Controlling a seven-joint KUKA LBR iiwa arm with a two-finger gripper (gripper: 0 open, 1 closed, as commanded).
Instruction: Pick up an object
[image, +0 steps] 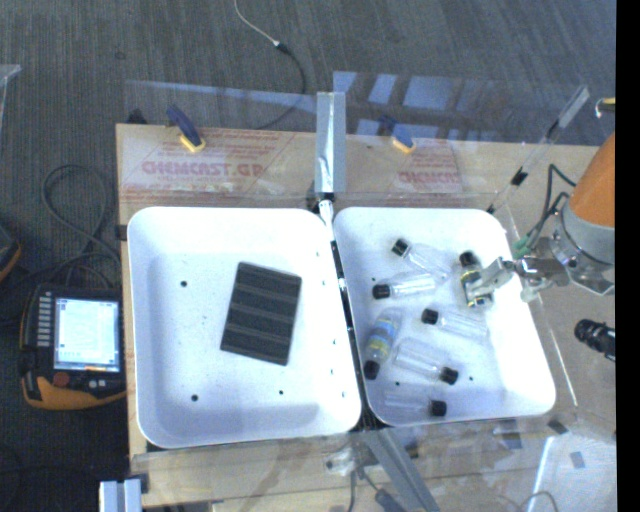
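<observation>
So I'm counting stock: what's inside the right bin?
The right bin holds several clear vials with black caps, scattered. The gripper hangs over its right side and covers whatever lies beneath it.

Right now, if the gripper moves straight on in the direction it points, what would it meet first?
The gripper points left across the right bin. The first thing in that line looks like the clear vial with a black cap. Depth is unclear from above, so the gripper might pass over it.
</observation>
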